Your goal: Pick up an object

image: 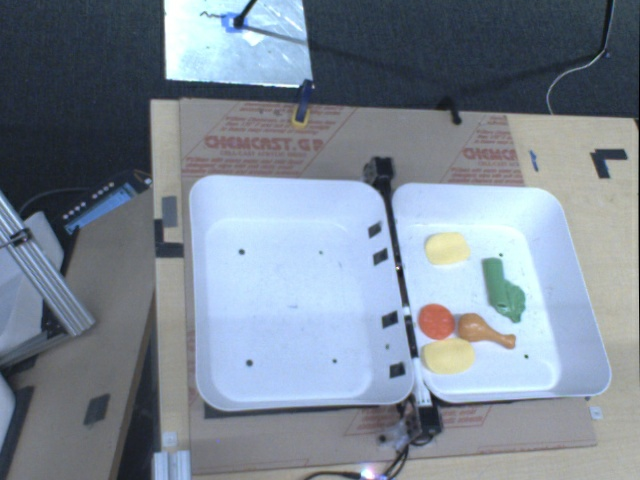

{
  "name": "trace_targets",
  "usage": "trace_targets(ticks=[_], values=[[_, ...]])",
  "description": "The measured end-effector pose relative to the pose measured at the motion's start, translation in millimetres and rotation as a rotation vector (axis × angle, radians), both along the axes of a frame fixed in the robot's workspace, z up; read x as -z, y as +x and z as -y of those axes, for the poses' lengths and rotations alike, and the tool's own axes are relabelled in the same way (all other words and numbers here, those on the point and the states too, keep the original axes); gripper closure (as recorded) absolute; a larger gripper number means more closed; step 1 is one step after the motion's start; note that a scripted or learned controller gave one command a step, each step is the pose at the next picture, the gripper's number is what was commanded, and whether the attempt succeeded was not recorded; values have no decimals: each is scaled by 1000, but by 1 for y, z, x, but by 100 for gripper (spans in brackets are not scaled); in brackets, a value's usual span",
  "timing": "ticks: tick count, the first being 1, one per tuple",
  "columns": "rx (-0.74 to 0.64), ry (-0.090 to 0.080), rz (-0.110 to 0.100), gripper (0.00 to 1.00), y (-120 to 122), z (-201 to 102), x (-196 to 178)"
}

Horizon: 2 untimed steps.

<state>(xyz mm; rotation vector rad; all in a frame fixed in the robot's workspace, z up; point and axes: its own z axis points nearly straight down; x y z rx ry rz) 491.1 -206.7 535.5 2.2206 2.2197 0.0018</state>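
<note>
The right bin (560,230) holds several small toy foods. A pale yellow piece (447,248) lies toward its back left. To its right sits a green piece (502,289), elongated and lying lengthwise. Near the front left are a red-orange round piece (436,320), an orange drumstick-shaped piece (486,330) touching it on the right, and a second yellow piece (448,357) just in front of them.
The left bin (215,208) stands beside the right one, joined along a black clipped seam (392,268). Both rest on a cardboard sheet (260,133). A shiny metal plate (238,26) lies behind the bench. Aluminium framing (40,278) stands at the left.
</note>
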Motion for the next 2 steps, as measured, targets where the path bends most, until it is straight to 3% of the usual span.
trace_targets(ticks=[1,2], values=[[-10,3,-8,100,-5,-61,92],[-11,0,4,100,66,-100,79]])
